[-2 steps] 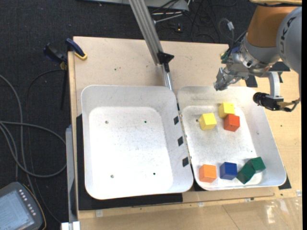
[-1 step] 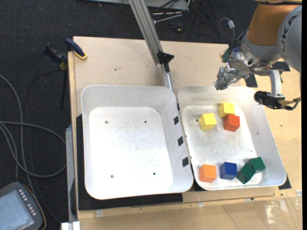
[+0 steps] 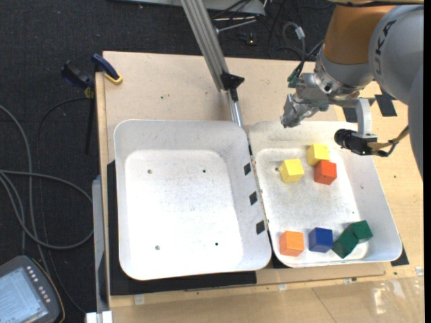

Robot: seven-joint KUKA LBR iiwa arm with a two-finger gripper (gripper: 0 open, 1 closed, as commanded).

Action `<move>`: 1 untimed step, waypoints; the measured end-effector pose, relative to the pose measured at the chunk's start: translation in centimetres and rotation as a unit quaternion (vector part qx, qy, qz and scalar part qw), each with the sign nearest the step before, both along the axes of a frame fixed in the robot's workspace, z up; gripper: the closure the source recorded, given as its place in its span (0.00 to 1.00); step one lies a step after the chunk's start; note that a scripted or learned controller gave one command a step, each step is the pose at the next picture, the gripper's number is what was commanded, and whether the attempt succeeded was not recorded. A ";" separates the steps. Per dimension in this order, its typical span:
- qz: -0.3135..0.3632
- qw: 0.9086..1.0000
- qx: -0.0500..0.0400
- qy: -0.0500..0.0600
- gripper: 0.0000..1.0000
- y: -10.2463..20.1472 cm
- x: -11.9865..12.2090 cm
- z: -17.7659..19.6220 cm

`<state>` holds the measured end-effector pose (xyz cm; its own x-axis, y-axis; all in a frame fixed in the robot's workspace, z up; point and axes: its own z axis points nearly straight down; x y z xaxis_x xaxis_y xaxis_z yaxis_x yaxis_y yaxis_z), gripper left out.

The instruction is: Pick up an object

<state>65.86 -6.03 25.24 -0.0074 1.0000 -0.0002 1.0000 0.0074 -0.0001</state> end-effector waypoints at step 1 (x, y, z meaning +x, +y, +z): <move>0.001 1.000 0.001 0.001 1.00 6.2 -1.4 -0.6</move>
<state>64.47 0.20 24.67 -0.0086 1.0000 0.0022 1.0000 0.0086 -0.0021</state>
